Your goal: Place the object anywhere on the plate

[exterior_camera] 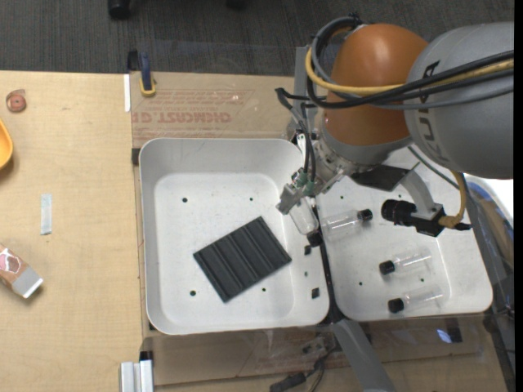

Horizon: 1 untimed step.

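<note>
Your hand [298, 207] hangs at the frame's centre, over the wall between the two bins, and you cannot tell from here if it grips anything. The dark ribbed plate [243, 258] lies flat in the left bin [163, 219]. Three clear vials [406, 265] lie in the right bin [466, 288].

bright, even light; soft shadows

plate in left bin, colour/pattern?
Dark grey, near black, with parallel ridges along the plate. Camera view shows it.
</note>
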Motion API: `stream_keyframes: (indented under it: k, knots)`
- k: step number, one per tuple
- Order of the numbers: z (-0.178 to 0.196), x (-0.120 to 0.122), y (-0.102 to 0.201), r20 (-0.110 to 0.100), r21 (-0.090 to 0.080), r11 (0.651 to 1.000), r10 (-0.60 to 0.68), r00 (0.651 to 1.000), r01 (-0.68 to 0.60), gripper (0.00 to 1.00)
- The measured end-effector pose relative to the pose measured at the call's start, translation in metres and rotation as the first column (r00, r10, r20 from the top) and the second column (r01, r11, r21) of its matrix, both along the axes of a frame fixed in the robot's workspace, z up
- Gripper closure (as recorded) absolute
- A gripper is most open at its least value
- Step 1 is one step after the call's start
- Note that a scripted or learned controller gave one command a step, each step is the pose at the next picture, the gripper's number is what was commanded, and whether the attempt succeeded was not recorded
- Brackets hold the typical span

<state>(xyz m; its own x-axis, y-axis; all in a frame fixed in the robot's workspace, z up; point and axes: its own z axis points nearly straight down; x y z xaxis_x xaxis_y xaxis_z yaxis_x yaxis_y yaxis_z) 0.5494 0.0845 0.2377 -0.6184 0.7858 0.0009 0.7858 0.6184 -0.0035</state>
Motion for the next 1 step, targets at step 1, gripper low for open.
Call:
stream_keyframes:
  k: [1]
  knots:
    - [0.0125,-0.0090,-0.0229,0.004,0.001,0.979,0.204,0.979,-0.204,1.00]
